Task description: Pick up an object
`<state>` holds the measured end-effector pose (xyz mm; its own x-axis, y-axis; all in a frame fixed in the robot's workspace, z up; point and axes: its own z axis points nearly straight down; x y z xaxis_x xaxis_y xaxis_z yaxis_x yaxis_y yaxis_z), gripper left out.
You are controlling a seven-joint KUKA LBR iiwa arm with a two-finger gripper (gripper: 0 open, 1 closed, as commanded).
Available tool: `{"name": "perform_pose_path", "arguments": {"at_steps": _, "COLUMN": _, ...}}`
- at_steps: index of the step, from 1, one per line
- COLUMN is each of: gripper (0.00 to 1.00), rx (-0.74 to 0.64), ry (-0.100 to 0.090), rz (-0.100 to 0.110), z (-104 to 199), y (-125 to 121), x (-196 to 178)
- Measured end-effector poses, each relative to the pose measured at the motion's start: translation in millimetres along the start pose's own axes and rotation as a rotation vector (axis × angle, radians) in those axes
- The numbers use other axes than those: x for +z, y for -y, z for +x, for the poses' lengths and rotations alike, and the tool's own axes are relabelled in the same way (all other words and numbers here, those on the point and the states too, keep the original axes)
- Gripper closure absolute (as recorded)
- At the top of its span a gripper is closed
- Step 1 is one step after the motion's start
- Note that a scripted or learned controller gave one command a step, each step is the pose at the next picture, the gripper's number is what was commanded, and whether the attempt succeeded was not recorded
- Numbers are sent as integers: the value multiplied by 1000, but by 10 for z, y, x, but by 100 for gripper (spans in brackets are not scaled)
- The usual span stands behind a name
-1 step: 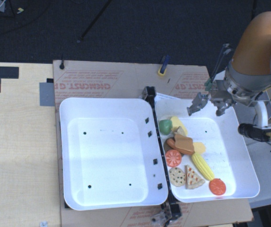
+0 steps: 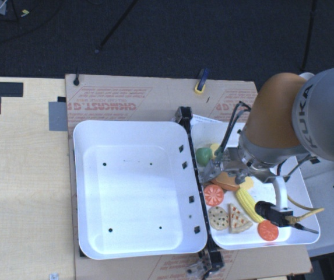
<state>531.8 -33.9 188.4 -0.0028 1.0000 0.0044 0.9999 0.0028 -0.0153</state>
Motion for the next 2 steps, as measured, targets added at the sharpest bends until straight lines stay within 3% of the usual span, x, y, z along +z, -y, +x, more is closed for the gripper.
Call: {"name": "perform_pose_path", "arguments": {"at_steps": 2, "gripper": 0, "rx": 6, "ry": 4, "rz": -12, "z": -40, "y": -37, "x": -51}}
